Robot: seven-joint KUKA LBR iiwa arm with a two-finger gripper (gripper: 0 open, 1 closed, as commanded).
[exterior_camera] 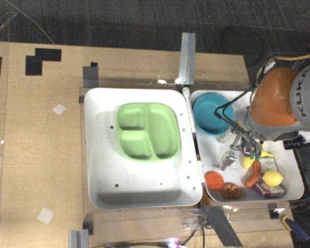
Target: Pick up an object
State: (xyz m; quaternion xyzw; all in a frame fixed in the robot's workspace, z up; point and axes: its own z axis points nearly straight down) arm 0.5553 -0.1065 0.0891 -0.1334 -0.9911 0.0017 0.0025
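Note:
My gripper (236,156) hangs over the middle of the right bin (297,190), open, with nothing between its fingers. Just right of it lie a small yellow piece (247,163) and an orange carrot-like stick (253,173). Further right sit a yellow lemon (273,178) and a purple box (268,190). An orange-red round item (214,179) and a brown-red fruit (231,190) rest at the bin's front left. A teal bowl (208,112) stands in the back left corner.
The left bin (101,154) holds a green divided plate (146,130). The arm's orange band (274,98) overhangs the back right of the right bin. A metal post (187,56) stands behind the wall between the bins.

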